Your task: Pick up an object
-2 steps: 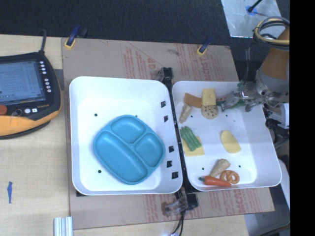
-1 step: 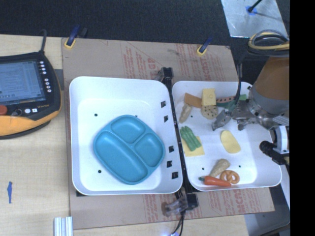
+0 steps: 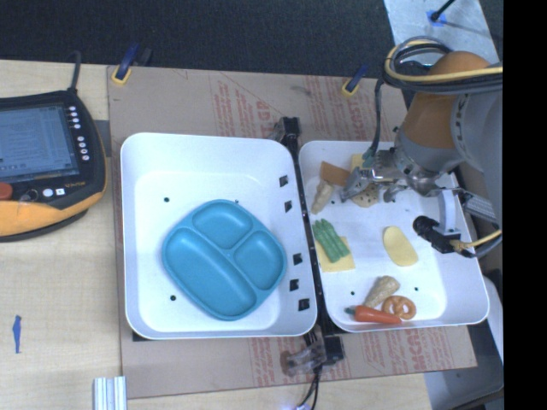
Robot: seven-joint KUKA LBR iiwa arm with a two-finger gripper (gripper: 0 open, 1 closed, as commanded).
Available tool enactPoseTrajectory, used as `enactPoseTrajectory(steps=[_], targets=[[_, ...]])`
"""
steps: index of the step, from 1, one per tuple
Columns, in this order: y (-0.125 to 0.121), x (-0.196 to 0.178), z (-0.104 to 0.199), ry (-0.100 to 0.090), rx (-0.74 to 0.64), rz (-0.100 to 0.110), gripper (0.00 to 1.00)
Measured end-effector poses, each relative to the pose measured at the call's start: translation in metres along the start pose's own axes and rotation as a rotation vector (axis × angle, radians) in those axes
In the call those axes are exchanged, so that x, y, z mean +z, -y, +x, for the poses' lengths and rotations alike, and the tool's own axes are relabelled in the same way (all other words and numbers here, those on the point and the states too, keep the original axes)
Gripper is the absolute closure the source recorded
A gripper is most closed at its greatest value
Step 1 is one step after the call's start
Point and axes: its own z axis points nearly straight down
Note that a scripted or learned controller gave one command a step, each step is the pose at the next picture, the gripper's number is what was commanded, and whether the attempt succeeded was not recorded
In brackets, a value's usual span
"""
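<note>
The right white bin holds several toy foods: a brown wedge, a pale piece beside it, a green ridged piece on a yellow slab, a yellow oval, a tan lump, a pretzel and a carrot. My gripper hangs low over the far part of this bin, just right of the brown wedge, above a speckled cookie-like piece. Nothing shows clearly between its metal fingers.
The left white bin holds a blue divided plate. A black-and-orange teach pendant lies on the bench at far left. The grey arm with its orange band and cables covers the right bin's far right corner.
</note>
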Motion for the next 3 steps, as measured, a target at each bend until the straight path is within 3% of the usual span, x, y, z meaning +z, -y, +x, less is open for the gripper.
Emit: enactPoseTrajectory(steps=[1,2,3], targets=[[-0.031,0.012,0.003,0.000,0.005,0.006,0.00],[0.029,0.013,0.032,-0.002,0.005,0.008,0.00],[-0.030,0.013,0.025,0.007,0.004,0.012,0.00]])
